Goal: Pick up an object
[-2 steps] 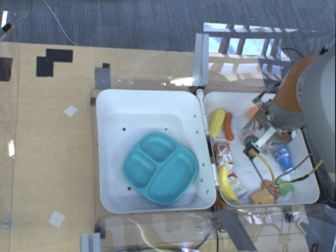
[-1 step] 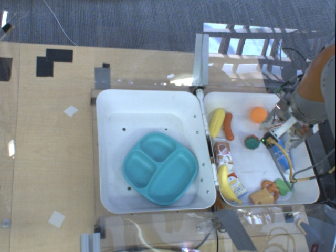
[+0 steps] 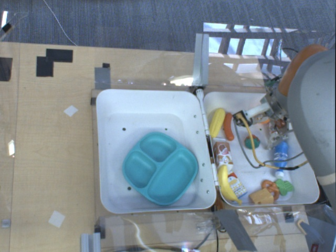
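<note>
The right bin (image 3: pixel 310 196) holds several toy items. A yellow banana (image 3: pixel 217 122) and a red sausage (image 3: pixel 229 128) lie at its left. A teal ball (image 3: pixel 251 141) and a blue bottle (image 3: pixel 281 151) sit nearer the middle. Along the front lie a second banana (image 3: pixel 226 179), an orange pastry (image 3: pixel 263 195) and a green piece (image 3: pixel 284 186). My gripper (image 3: pixel 276 125) hangs low over the bin's right half, just above the blue bottle, under the grey arm with its orange band (image 3: pixel 307 54). Wrist parts and cables blur its tip.
The left bin (image 3: pixel 113 114) carries a teal divided plate (image 3: pixel 160 167). A small printed carton (image 3: pixel 223 154) leans by the wall between the bins. A yellow cable (image 3: pixel 252 154) loops from the wrist across the right bin. Metal framing (image 3: pixel 201 56) rises behind the bins.
</note>
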Motion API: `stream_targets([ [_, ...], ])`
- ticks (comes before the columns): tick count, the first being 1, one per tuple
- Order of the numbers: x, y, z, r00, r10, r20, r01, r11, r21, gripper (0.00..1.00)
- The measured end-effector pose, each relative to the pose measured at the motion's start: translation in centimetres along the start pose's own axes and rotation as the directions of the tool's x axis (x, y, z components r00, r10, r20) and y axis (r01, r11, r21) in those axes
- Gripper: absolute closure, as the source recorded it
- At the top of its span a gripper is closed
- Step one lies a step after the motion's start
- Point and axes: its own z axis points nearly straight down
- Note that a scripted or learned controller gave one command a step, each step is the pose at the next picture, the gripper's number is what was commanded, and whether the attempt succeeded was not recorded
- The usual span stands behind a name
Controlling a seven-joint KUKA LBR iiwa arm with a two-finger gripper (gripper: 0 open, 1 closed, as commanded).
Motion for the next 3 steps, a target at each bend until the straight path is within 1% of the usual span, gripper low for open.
stream_targets([
  [1,0.0,-0.1,0.0,0.997,0.083,0.0,-0.083,0.997,-0.002,0.0],
  [2,3.8,-2.0,0.0,0.996,0.084,-0.001,-0.084,0.996,0.001,0.0],
  [3,4.0,-2.0,-1.2,0.997,0.073,-0.001,-0.073,0.997,0.0,1.0],
])
